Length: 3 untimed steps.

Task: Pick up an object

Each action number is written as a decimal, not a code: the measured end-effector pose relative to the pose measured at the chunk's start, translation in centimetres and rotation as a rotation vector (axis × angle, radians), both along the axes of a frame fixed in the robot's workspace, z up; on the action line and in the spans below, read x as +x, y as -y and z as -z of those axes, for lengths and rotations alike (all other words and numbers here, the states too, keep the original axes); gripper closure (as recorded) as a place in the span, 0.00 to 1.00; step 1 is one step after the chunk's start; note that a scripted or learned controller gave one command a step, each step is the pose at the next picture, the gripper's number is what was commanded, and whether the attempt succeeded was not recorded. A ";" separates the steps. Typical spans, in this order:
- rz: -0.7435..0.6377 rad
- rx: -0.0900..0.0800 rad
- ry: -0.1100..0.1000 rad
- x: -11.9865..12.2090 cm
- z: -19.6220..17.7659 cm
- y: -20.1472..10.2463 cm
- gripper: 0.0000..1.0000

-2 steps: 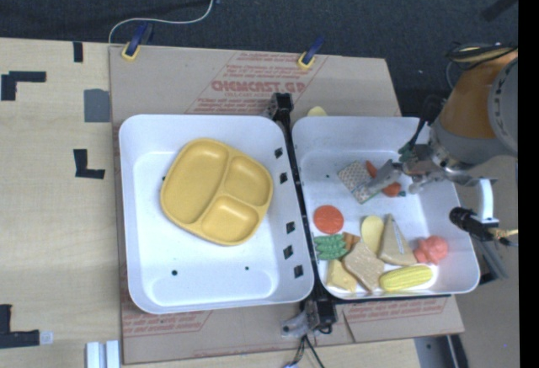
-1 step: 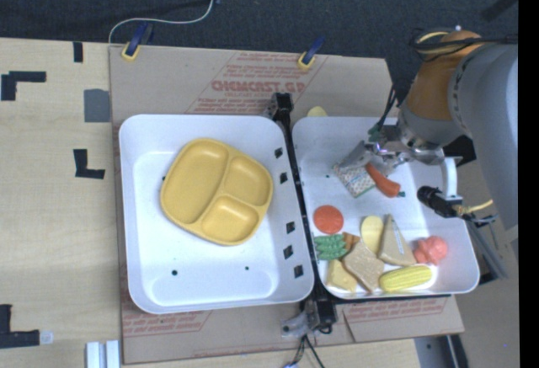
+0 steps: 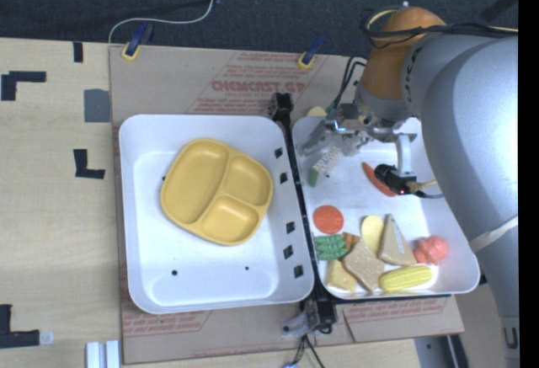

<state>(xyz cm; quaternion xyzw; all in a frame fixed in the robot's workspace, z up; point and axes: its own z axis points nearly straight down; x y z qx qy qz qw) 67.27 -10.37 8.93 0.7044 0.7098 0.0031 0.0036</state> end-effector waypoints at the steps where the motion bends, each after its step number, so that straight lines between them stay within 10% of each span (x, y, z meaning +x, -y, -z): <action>1: 0.004 -0.001 -0.010 -0.4 -0.5 0.3 1.00; 2: 0.004 -0.002 -0.011 -0.5 -0.4 0.3 0.00; 3: 0.007 -0.001 -0.012 -2.1 0.6 -0.7 0.00</action>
